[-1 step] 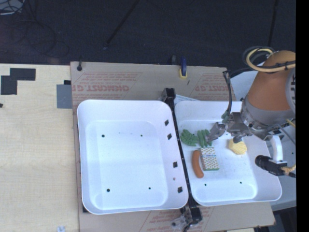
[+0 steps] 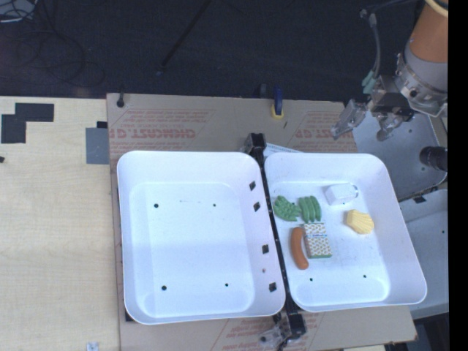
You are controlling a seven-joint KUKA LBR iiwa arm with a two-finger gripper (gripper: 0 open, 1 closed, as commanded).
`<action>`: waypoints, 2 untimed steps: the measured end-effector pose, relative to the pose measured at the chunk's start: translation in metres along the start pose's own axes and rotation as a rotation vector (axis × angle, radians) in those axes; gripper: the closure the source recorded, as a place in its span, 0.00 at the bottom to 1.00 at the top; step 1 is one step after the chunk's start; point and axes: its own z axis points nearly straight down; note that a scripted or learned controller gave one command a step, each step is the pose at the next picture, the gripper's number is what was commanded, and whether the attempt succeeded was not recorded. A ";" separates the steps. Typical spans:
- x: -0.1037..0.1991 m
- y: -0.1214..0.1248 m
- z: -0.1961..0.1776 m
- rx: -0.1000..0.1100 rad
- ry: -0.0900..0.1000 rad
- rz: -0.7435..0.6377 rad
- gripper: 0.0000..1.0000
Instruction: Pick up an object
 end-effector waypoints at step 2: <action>0.000 -0.049 -0.167 0.024 0.002 -0.003 1.00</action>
